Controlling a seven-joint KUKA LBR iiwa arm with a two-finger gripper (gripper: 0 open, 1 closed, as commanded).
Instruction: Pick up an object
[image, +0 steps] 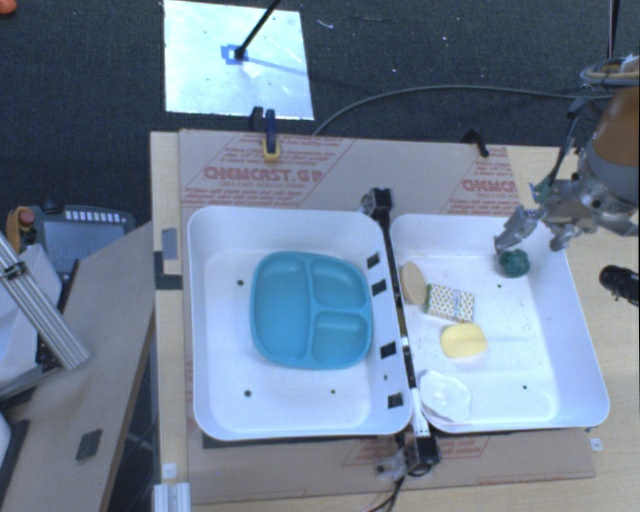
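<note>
So the thing closest to getting picked is a small teal object (514, 263), kind of a round lump, sitting in the right bin (575, 330) up near its far right corner. The gripper (540, 232) is right above it, with the fingers (512, 232) spread wide, one on each side and a bit higher than the lump, so nothing is held between them. It comes in from the right on the grey arm (610, 150). Further down the same bin, toward the middle divider, there's a tan oval piece (413, 283) touching a little patterned packet (449, 301), then a yellow rounded thing (464, 341) just below the packet, and a white crumpled-looking item (446, 396) near the front left corner. The left bin (215, 300) holds a blue divided plate (310, 309) with three compartments, lying flat around the middle. Both bins sit side by side on a sheet of cardboard (330, 165) with red lettering on the bench (165, 180), and a yellow clamp (270, 135) grips the cardboard's far edge.
</note>
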